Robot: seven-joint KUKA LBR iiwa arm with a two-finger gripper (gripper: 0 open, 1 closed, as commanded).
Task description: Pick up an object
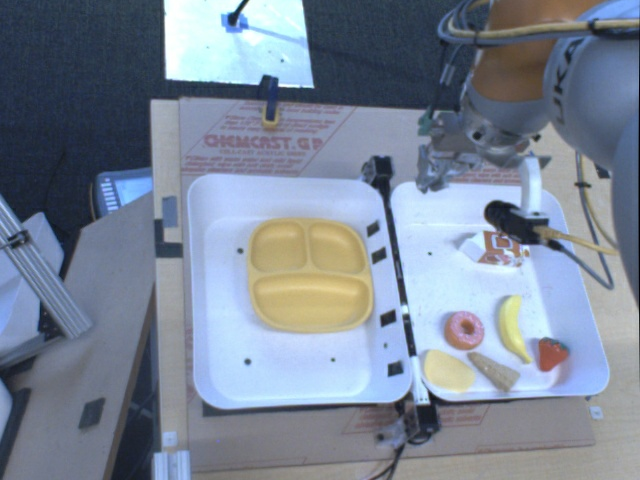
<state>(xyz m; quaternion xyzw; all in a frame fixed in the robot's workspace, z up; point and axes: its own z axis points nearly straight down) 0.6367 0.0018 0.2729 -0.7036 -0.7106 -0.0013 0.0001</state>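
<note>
The right bin (440, 268) holds several toy foods: a pink donut (464, 330), a banana (514, 326), a strawberry (551, 352), a pale yellow disc (449, 371), a tan wedge (494, 370) and a white and orange packet (495, 248). My gripper (438, 176) hangs over that bin's far left corner, well above and behind the foods. It is open, with nothing between its fingers. In the left bin (215, 298) lies a yellow divided plate (308, 273).
A black divider (392, 268) with clips runs between the two bins. A black fitting with a yellow cable (515, 218) hangs off the arm above the packet. Beyond the bins lie cardboard (265, 138) and a shiny sheet (235, 28).
</note>
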